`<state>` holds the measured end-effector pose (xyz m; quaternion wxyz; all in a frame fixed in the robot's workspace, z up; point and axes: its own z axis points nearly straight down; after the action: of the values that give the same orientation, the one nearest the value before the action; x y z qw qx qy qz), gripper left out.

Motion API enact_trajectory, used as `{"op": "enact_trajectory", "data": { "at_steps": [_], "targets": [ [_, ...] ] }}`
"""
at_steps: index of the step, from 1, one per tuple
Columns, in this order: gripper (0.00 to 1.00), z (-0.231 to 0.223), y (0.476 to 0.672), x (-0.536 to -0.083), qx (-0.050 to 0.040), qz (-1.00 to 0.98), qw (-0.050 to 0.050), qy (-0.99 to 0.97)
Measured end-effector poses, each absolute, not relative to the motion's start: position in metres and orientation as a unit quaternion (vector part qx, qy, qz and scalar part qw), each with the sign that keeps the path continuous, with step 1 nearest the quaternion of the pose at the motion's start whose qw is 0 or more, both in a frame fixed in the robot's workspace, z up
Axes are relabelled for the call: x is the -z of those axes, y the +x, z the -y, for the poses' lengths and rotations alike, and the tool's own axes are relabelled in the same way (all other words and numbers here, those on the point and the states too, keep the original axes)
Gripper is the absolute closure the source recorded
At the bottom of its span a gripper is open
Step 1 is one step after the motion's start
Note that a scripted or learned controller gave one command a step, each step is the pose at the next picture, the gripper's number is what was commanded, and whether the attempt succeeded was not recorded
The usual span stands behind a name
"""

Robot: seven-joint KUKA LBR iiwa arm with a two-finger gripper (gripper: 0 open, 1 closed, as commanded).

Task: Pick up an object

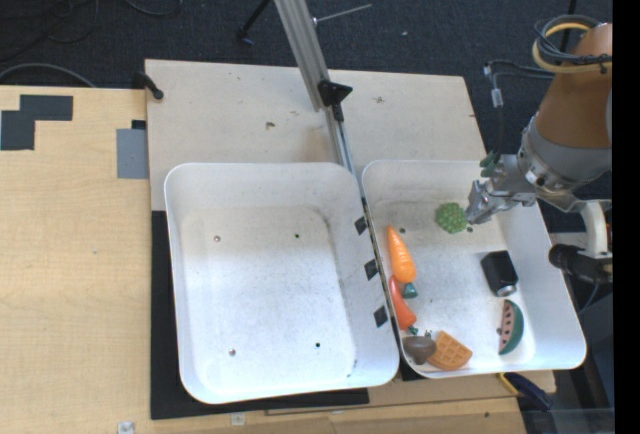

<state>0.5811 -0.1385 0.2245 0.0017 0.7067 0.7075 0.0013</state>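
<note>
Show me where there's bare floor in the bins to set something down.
The left bin has bare floor throughout. In the right bin, the far strip behind the green ball is free. Its divider side and near corner are crowded: carrots, waffle, watermelon slice, black block.

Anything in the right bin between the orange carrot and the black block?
No: in the camera view, bare white bin floor separates the orange plastic carrot from the black rectangular block.

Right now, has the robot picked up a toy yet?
Not yet, from what shows. Done: the gripper has come to the right bin, right beside the green broccoli. In hand: nothing visibly; the broccoli seems to rest on the bin floor. Left: grab and lift something. The carrot, black block, watermelon slice and waffle lie untouched.
</note>
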Motion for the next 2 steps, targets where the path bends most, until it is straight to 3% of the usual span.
{"op": "enact_trajectory", "data": {
  "at_steps": [1, 2],
  "targets": [
    [1.0, 0.139, 0.581, -0.228, 0.0004, -0.708, 0.0, 0.706],
    [1.0, 0.093, 0.565, -0.231, 0.0006, -0.708, -0.002, 0.706]
  ]
}}
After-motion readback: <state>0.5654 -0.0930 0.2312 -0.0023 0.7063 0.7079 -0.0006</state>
